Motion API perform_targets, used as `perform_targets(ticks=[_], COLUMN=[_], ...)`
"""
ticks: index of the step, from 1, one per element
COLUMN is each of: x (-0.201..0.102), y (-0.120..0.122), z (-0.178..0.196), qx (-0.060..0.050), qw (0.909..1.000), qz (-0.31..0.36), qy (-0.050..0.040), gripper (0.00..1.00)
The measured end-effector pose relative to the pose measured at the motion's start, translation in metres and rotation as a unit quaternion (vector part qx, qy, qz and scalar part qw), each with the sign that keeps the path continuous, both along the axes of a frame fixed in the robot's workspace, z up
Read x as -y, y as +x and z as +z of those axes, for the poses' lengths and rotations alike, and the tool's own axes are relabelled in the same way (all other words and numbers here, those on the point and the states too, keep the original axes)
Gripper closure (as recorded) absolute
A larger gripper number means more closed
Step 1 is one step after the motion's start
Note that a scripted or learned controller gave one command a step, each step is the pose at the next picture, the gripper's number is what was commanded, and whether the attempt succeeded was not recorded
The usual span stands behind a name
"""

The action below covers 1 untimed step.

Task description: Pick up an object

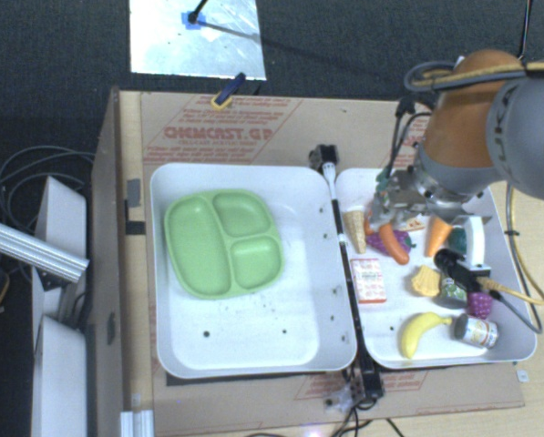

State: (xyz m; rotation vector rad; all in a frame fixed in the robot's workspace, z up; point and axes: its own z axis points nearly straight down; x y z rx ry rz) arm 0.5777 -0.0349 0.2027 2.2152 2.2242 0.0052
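The left bin (253, 335) carries a green divided plate (224, 242), well apart from the arm's working end. Across the divide, the right bin (381, 321) holds the clutter the pick must come from. A pale cone (354, 229) lies by its left wall with a red-and-white carton (369, 279) below it. Next come a purple piece (378, 241) and a small orange carrot (395, 245), lying against each other.

The gripper (390, 215) hangs low right above those two, in the upper left part of that bin, and the arm (477, 126) bends in from the right. I cannot tell whether the jaws are released or clenched, because the wrist body hides them. Nothing is visibly lifted, so I judge the pick not yet done. The approach looks complete, and closing and raising are left. The small orange carrot and the purple piece sit just beneath the jaws, slightly toward the near side, though contact cannot be made out.

Farther right lie a second carrot (437, 235) just beside the gripper, a yellow wedge (425, 282), a banana (417, 333), purple grapes (479, 304) and a can (477, 333).
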Motion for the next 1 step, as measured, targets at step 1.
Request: perform_targets(ticks=[1], x=[-0.0284], y=[-0.061], z=[0.0385], qx=[-0.001], qw=[1.0], qz=[0.0], qy=[0.0002], gripper=[1.0])
